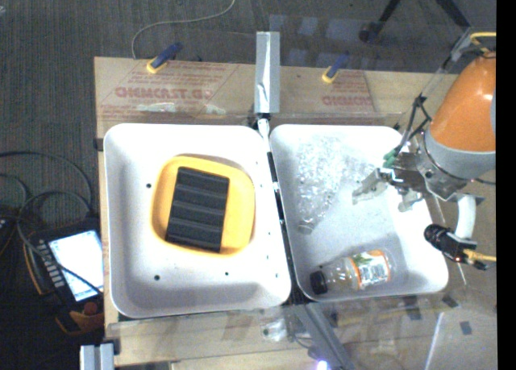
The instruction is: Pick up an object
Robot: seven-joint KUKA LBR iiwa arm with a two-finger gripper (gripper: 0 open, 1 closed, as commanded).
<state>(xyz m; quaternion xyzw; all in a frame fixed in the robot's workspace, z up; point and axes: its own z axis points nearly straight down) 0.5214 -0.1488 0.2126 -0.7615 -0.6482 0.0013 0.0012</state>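
In the right bin (419,139) a clear plastic bottle (355,271) with an orange-and-green label and a dark cap lies on its side near the front wall. A crumpled clear plastic wrapper (318,175) is spread over that bin's back left. In the left bin (129,151) rests a yellow block with a black ridged top (199,207). My gripper (387,193) hangs over the right bin's right half, to the right of the wrapper and behind the bottle. It is open, with nothing between its fingers (367,185).
A metal bar (267,78) stands behind the seam between the bins. Blue-and-yellow clamps (164,56) hold the cardboard backing. A tablet and cables (68,259) lie on the floor to the left. The arm's orange band (472,110) overhangs the right bin's right rim.
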